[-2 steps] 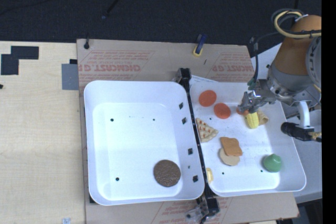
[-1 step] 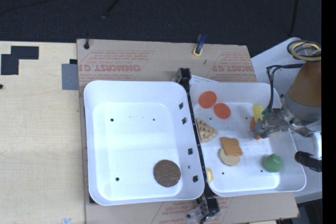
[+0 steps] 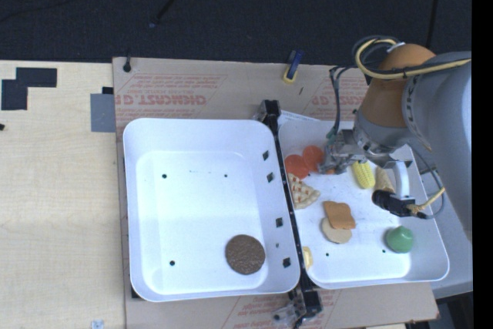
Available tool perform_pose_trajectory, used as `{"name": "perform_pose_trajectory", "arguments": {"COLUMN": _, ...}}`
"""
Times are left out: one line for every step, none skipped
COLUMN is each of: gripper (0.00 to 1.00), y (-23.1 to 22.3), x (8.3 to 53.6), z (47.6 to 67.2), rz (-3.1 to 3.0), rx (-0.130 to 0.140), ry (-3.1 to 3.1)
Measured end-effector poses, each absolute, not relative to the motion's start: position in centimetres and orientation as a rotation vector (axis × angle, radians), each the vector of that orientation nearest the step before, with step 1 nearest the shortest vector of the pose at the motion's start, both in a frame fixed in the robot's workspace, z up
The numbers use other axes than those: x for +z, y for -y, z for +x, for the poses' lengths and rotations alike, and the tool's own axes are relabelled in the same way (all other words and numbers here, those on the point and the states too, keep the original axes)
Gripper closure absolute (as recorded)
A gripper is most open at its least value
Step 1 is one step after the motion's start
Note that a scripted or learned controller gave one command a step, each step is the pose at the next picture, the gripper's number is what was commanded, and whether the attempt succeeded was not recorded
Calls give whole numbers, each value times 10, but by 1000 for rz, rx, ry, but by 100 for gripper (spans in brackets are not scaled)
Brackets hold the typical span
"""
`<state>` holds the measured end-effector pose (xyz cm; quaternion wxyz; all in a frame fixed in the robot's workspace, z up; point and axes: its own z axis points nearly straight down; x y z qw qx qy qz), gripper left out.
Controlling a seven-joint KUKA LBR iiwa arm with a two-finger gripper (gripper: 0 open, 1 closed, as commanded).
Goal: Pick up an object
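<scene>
While the gripper (image 3: 337, 160) hangs low in the right bin (image 3: 431, 262), beside red food (image 3: 303, 162) at middle right, I cannot tell its state. A brown cookie (image 3: 245, 254) lies in the left bin (image 3: 154, 158).

Pincer (image 3: 337, 160) low in right bin (image 3: 431, 262), beside tomato slices (image 3: 304, 162).

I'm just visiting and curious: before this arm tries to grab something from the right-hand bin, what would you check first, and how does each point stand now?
1. Gripper over the right bin: ok.
2. Target near it: ok, the red pieces lie beside it.
3. Jaws open: cannot tell.
4. Object already held: cannot tell.
5. Crowding: not ok, corn and waffle lie close.
6. Alternative with more room around it: ok, green object.
</scene>
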<state>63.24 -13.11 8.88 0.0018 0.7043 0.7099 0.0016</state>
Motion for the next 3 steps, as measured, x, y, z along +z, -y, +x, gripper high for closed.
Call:
{"name": "perform_pose_trajectory", "arguments": {"gripper": 100, "y": 173, "x": 176, "z": 646, "rz": 2216, "rx": 5, "ry": -2215}}
{"name": "perform_pose_trajectory", "arguments": {"gripper": 100, "y": 77, "x": 159, "z": 603, "rz": 2221, "rx": -4, "ry": -2234}}
{"name": "perform_pose_trajectory", "arguments": {"gripper": 100, "y": 4, "x": 211, "z": 645, "rz": 2211, "rx": 8, "ry": -2230}}
